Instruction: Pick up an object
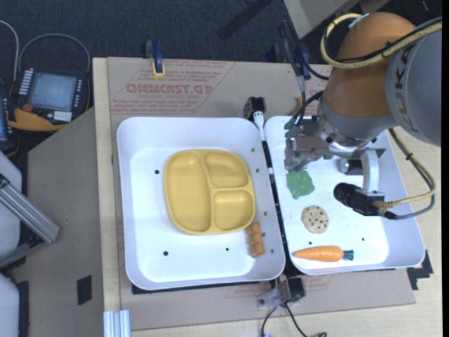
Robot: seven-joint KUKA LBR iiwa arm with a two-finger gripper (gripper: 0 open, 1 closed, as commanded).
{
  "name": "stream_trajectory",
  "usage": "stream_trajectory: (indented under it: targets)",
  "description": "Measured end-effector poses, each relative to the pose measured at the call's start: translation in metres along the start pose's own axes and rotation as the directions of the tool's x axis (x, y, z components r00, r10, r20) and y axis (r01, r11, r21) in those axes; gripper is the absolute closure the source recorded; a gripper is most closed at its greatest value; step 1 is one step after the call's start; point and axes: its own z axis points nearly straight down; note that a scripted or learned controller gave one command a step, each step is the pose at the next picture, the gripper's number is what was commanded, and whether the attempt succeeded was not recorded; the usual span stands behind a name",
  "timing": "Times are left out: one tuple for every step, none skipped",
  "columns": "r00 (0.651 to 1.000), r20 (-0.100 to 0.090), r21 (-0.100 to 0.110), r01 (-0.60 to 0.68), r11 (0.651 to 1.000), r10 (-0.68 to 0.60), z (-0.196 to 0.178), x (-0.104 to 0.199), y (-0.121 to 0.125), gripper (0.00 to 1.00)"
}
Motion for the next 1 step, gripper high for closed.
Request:
stream_trajectory:
  targets:
    - [1.000,0.000,0.001,0.001,1.000,-0.001,0.0129,0.0505,-0.0194,1.00]
